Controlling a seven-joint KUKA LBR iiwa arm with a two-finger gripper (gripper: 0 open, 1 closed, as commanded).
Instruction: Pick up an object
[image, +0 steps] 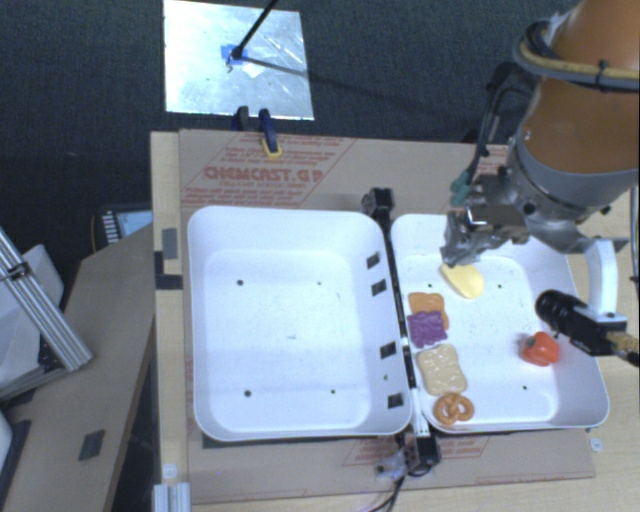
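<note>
The hand (462, 252) hangs low in the right bin (570, 405), right over a pale yellow piece (465, 281); I cannot tell its grip. Orange, purple, cracker and pretzel pieces line the bin's left wall.

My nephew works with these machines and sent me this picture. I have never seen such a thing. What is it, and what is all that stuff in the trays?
This is one camera fixed above a workbench, looking down at a slant. The big grey and orange shape at the right is a robot arm. Its claw hangs just over a pale yellow piece in the right white bin. That bin also holds toy foods: an orange slice, a purple piece, a tan cracker, a pretzel and a red-orange pepper. The left white bin sits beside it. I cannot tell whether the claw grips anything.
</note>
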